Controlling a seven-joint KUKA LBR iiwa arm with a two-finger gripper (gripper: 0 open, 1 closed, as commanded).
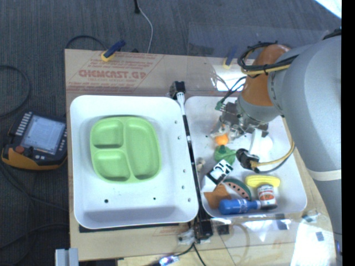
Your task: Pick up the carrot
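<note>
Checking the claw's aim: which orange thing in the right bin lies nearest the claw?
The small carrot, orange with a green end, just below the claw. The other orange piece lies far lower, by the blue bottle.

Evenly bright from overhead; soft, short shadows inside the white bins [183, 206]. Blown-out glare at top right corner and near bench [83, 76] front right. Slightly soft throughout.

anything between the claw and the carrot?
Nothing visible. The claw hangs in the right bin just above and right of the carrot, with bare bin floor between them. The other toys lie lower in the bin.
</note>
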